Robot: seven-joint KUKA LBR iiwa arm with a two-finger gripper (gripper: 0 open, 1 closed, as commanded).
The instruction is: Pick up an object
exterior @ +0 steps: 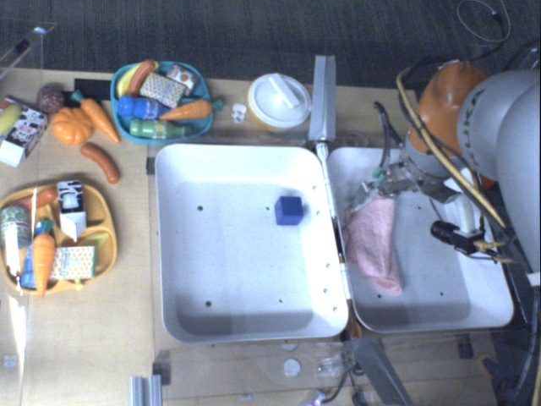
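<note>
My jaws [378,182] hang low over the top end of the pink cloth [374,242] in the right bin [473,311], though whether they're clenched I cannot tell, and nothing looks lifted yet, with the blue cube [289,210] lying alone in the left bin [211,311].

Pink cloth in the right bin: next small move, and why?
Probably lower straight down onto the pink cloth's upper end: the end effector sits right above that end in the right bin, nothing visibly gripped.
</note>
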